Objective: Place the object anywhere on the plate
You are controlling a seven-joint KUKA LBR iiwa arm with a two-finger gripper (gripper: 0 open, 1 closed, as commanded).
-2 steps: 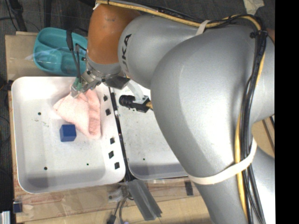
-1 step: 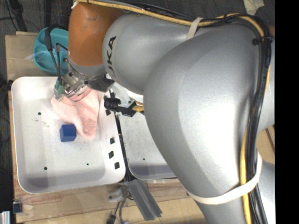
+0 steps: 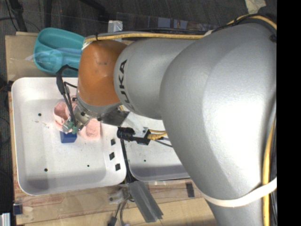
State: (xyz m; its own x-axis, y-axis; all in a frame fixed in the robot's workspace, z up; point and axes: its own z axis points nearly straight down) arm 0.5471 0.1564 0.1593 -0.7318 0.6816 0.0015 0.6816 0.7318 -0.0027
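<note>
Placement is judged unfinished: the pincer (image 3: 72, 125) is lowered in the left bin (image 3: 28, 173), its opening cannot be told, a blue block (image 3: 68, 137) lies just beneath, and pink pieces (image 3: 92, 130) lie beside.

A grey arm (image 3: 197, 88) with an orange band (image 3: 99, 74) is seen over 2 white bins: the left bin (image 3: 28, 164) and the right bin (image 3: 155, 171). In the left bin, a blue block (image 3: 68, 137) and pale pink pieces (image 3: 92, 129) are seen. A teal object (image 3: 54, 51) is seen at the bench's far edge. Black cable (image 3: 63, 91) and yellow cable (image 3: 155, 34) are seen along the arm.
</note>
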